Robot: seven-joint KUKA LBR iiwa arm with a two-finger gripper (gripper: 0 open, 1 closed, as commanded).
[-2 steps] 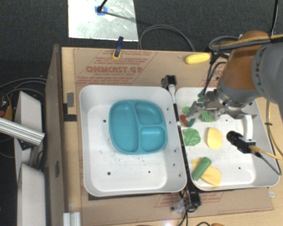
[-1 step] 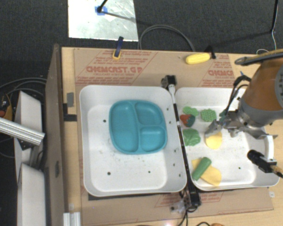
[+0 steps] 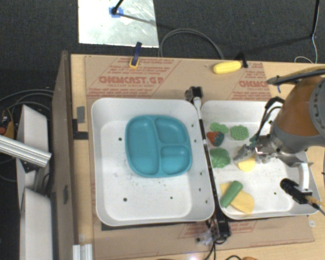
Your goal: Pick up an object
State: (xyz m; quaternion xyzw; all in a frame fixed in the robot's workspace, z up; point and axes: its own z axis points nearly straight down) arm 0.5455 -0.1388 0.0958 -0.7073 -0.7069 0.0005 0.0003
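you could see the gripper [image 3: 248, 155] low in the right bin [image 3: 271, 207], beside a small, rounded yellow piece [image 3: 247, 165]; you couldn't tell how its fingers stood.

So the bench [image 3: 151, 72] carries two bins side by side. The left bin [image 3: 105, 145] has a divided tray [image 3: 158, 145] sitting roughly in its middle. The right bin [image 3: 271, 199] holds a bunch of small toy pieces: three of them [image 3: 221, 141] clustered near its left wall, another round piece [image 3: 239, 132] just to their right, and two more [image 3: 237, 196] touching each other toward the near edge. The end effector [image 3: 250, 155] hangs over the middle of that bin, right at another small piece [image 3: 247, 165], with the arm [image 3: 303, 118] reaching in from the right. Behind the bins, a clamp [image 3: 135, 56] and a small handle-like thing [image 3: 226, 66] rest at the bench's far edge.
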